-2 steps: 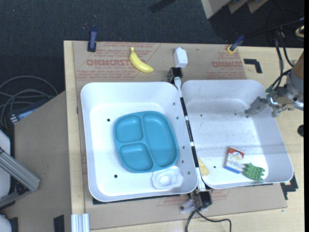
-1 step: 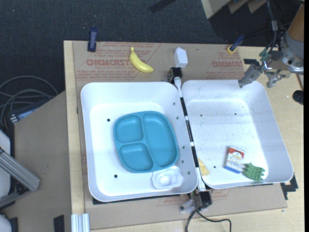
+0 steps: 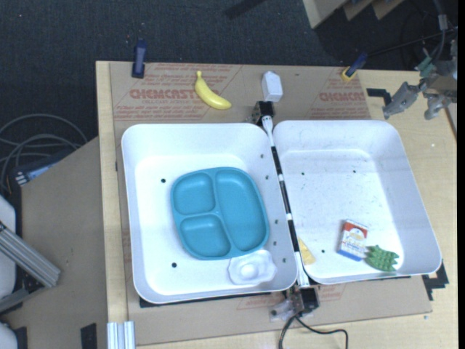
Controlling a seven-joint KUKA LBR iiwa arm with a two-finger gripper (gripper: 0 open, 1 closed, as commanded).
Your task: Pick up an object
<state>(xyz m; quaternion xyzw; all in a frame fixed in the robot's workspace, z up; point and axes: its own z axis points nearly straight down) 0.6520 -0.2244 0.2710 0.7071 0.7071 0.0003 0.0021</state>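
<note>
- The surface (image 3: 182, 97) carries two white bins side by side, apparently so objects can be moved between them.
- Left bin (image 3: 145, 195): a blue divided plate (image 3: 216, 212), a small white cup (image 3: 251, 270) touching its near edge.
- Right bin (image 3: 378, 158): a small carton (image 3: 353, 240) and green toy (image 3: 381, 257), near the front corner, within reach.
- A banana (image 3: 211, 93) lies outside the bins.
- The gripper (image 3: 425, 93) hangs beyond the right bin's far corner; whether it is parted or closed cannot be told.

"CHEMCAST" printed red, twice, on the brown board (image 3: 174, 97) behind the bins; small box's (image 3: 353, 239) print unreadable.
</note>
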